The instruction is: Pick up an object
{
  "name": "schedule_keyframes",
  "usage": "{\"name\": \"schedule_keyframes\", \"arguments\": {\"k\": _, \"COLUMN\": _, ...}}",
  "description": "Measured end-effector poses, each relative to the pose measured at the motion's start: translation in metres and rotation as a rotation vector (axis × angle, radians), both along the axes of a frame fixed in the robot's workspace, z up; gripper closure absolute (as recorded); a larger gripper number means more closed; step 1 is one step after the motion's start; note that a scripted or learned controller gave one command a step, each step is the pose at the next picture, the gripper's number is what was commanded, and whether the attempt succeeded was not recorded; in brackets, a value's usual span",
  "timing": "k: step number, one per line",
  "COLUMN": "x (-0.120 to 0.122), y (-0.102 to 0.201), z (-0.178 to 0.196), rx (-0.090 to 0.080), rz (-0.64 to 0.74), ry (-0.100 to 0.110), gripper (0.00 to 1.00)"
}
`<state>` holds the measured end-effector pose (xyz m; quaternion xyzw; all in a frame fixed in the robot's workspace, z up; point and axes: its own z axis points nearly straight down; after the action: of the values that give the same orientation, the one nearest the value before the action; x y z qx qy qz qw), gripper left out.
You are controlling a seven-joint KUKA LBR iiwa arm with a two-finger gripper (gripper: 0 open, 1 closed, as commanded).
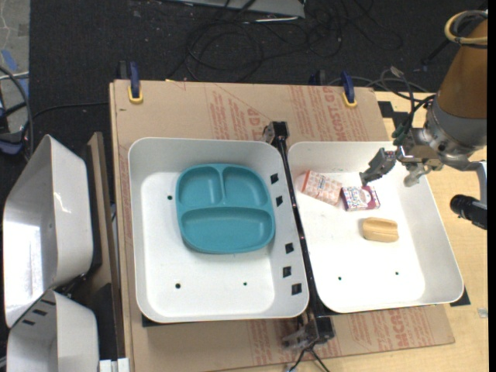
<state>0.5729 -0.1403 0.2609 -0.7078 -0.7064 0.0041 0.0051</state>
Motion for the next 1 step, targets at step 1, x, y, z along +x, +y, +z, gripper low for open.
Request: {"name": "schedule_keyframes", "arguments": {"k": 1, "x": 0.0021, "y": 0.0007, "z": 0.0072, "rx": -0.002, "rz": 0.003, "ry": -0.012, "gripper": 0.0}}
